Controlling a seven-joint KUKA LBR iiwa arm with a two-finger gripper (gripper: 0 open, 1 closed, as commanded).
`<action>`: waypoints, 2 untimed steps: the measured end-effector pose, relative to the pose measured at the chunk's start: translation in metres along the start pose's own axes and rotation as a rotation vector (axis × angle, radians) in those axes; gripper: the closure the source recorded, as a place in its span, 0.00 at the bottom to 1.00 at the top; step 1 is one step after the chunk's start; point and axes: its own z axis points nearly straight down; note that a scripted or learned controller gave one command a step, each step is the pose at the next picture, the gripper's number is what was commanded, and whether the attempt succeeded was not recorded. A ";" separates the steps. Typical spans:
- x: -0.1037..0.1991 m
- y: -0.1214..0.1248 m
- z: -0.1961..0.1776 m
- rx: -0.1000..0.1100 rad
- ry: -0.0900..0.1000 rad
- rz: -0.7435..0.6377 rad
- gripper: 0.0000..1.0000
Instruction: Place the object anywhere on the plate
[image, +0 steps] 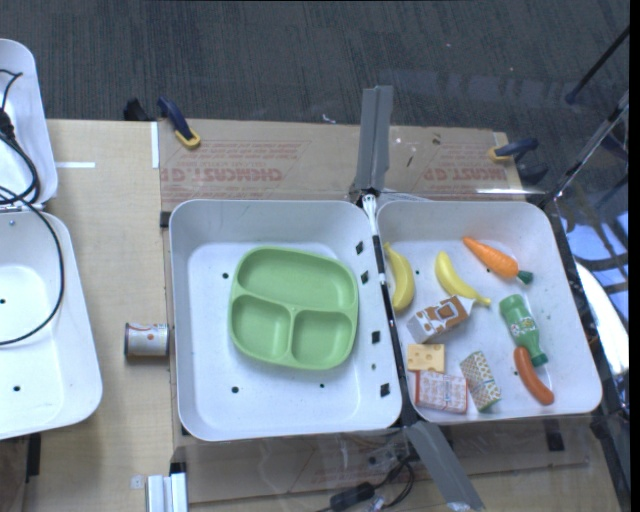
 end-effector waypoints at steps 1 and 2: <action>0.065 -0.057 0.065 0.000 0.000 -0.013 1.00; 0.011 -0.033 0.032 -0.002 0.002 0.016 1.00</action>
